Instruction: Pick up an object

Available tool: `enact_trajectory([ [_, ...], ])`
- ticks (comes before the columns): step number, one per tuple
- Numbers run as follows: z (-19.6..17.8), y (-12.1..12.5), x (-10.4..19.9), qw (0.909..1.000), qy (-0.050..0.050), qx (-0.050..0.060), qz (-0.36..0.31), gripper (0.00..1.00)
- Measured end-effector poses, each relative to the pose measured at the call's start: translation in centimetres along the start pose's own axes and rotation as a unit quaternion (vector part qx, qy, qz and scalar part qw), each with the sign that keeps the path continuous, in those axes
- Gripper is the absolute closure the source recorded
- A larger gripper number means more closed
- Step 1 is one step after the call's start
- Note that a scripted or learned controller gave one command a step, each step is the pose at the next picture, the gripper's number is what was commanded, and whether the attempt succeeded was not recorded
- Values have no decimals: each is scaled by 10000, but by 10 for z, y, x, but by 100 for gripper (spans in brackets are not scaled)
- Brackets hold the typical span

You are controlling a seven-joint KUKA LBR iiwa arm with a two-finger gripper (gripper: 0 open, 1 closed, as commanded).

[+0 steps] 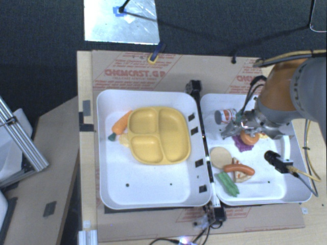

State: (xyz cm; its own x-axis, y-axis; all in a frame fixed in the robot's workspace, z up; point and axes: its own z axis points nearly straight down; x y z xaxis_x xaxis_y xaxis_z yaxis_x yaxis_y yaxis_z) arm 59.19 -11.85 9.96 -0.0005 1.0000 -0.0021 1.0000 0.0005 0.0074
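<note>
In the left bin we see a smooth yellow divided plate with an orange carrot at its left edge. In the right bin, the gripper hangs directly above purple and orange toys; a hot dog lies nearer the front edge. We cannot tell its grip.

Both bins look like smooth white plastic with a slight sheen, and the yellow tray like matt plastic. The board under them looks like printed brown paper or cardboard, matt. The plate beyond looks like shiny metal, on dark rough carpet.
</note>
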Motion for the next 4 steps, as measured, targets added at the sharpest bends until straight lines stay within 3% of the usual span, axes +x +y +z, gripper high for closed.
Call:
enact_trajectory([
  [1,-8,0,0,10000,4,5,-2,100],
  [3,-113,11,-5,10000,4,-1,-22,100],
  [4,-125,12,-5,10000,9,21,-18,100],
])
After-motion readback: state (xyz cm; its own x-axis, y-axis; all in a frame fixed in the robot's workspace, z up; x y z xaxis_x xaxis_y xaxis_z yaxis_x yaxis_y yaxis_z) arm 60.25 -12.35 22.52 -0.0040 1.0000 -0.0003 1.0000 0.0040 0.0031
